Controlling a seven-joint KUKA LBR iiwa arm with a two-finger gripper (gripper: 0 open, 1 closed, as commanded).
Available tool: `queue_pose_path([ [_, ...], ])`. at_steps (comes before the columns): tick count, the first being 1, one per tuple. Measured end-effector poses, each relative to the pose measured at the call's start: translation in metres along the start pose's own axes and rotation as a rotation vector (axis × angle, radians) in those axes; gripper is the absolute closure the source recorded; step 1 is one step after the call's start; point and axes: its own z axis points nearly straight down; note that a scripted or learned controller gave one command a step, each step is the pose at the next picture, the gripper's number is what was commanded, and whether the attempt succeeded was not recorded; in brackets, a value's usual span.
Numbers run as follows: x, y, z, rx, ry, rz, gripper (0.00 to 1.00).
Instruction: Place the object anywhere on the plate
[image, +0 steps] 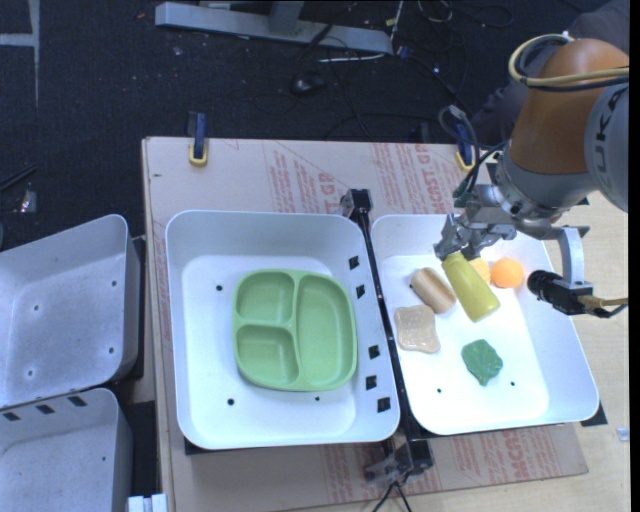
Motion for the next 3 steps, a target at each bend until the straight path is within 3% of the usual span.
queue_pose_path([
  [3,0.151,0.002,0.023,-0.002,0.0,-0.002,1.0],
])
